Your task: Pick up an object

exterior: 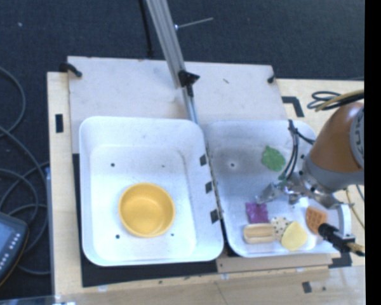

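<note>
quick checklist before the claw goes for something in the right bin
1. Claw over the right bin: ok.
2. Purple piece just below the claw, clear on top: ok.
3. Green object lies apart from the others: ok.
4. Tan block, dotted piece and yellow piece crowd together: not ok for a clean grasp.
5. Nothing held already: cannot tell.
6. Yellow bowl in the left bin, out of the way: ok.
</note>
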Controlling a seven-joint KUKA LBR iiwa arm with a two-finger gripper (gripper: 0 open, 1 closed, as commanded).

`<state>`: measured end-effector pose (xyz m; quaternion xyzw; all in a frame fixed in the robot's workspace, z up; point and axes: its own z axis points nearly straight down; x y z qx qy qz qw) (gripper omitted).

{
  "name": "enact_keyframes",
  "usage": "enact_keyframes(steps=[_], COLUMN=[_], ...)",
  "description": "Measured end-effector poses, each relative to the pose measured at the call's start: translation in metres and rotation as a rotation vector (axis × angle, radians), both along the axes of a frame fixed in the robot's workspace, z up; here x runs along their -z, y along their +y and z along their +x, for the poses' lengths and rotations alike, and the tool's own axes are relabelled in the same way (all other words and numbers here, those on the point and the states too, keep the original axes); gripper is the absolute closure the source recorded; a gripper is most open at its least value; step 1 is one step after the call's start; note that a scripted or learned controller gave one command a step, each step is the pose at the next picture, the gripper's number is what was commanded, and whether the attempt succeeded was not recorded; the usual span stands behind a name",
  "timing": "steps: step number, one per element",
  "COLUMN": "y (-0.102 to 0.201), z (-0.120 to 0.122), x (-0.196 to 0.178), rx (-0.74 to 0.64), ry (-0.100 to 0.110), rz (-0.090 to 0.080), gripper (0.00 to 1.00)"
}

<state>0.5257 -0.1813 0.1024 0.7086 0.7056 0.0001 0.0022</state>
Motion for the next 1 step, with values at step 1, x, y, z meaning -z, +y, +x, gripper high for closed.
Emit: enact_keyframes(steps=[1], y=[-0.0007], z=[0.002], x=[-0.0127], rx=[0.005], ry=[-0.007], rz=[0.0], gripper=[1.0])
